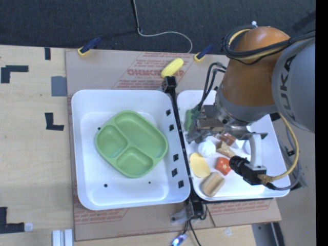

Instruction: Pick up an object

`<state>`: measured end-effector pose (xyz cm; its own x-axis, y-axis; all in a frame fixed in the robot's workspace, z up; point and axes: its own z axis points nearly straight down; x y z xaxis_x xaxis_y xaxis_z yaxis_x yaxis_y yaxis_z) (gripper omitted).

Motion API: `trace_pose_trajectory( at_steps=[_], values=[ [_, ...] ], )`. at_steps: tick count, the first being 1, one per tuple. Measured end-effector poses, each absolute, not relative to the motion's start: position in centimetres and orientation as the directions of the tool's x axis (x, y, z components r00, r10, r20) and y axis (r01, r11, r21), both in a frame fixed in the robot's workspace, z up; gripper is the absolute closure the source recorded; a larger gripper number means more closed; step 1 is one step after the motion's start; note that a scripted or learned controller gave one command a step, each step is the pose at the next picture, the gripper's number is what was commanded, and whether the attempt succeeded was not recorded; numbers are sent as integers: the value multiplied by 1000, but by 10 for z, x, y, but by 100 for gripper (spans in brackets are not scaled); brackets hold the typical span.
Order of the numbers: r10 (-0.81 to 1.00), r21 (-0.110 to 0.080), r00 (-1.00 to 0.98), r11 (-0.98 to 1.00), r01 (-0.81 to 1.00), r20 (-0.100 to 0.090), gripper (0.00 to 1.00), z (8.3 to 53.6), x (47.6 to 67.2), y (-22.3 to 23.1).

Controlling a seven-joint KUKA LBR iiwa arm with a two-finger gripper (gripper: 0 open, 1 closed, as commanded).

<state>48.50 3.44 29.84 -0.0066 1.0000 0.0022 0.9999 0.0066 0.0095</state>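
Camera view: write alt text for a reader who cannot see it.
A grey and orange robot arm reaches over the right bin, its gripper low among small toy foods including a yellow piece and a red piece. The left bin holds a green divided plate.

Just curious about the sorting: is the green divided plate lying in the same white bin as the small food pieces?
No, the green divided plate lies alone in the left white bin, while the small food pieces are in the right white bin.

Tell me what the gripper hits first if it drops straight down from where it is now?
Probably the small white piece in the right bin, near the yellow one. The gripper hangs over that cluster, but depth is hard to judge.
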Motion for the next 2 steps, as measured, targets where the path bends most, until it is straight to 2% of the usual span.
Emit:
trace_pose_trajectory(
  at_steps=[1,2],
  values=[
    [1000,7,-10,10,1000,4,100,381,484,105],
    [1000,-3,-4,4,1000,-2,100,387,484,101]
  ],
)
